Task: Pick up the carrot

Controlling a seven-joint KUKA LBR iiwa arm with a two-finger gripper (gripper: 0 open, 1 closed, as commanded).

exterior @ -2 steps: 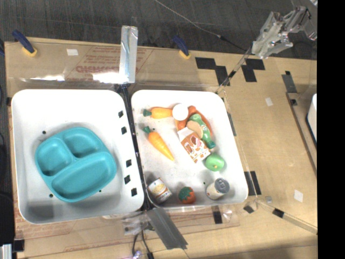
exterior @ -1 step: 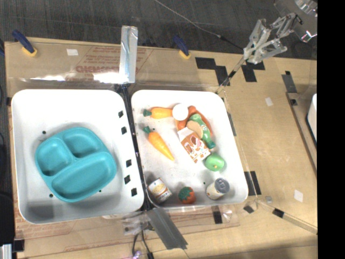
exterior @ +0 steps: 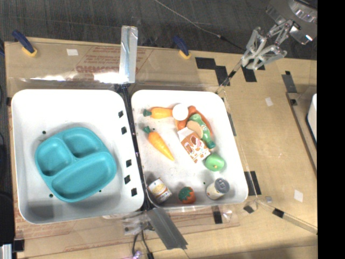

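Right bin (exterior: 229, 124): carrot (exterior: 160, 144) (beside carton (exterior: 194, 146)).

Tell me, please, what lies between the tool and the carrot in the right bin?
In the camera view, the bin's far right corner, then a white ball and a second carrot lie between the tool and the carrot.

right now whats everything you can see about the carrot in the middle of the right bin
The carrot looks like a plastic toy: a smooth orange cone with a small dark green top. It lies flat on the floor of the right bin, green end toward the upper left, tip toward the lower right. Nothing appears to touch it, and the gripper is well away.
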